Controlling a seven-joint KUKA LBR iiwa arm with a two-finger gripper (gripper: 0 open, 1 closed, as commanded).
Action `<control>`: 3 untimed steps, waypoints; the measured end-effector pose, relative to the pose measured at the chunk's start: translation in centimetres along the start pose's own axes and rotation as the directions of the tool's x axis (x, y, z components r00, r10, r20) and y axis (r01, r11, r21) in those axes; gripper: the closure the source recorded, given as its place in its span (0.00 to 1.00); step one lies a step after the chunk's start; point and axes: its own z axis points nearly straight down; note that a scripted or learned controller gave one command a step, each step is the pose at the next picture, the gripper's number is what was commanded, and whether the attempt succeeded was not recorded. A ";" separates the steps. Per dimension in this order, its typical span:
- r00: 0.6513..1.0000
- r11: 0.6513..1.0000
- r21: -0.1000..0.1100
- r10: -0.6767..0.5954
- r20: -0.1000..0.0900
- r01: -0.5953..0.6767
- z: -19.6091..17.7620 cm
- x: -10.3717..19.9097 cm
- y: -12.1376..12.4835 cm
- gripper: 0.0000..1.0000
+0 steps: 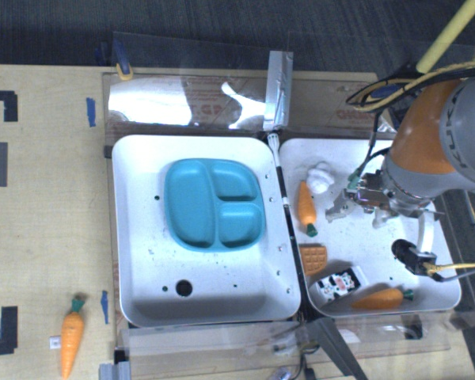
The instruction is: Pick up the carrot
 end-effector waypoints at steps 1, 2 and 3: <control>1.000 1.000 -0.006 -0.006 -0.002 0.006 -1.2 0.4 0.2 1.00; 0.999 0.999 -0.009 0.050 -0.002 -0.050 -1.6 0.6 3.9 1.00; 0.999 0.999 -0.008 0.050 -0.002 -0.050 -1.6 0.7 3.9 0.00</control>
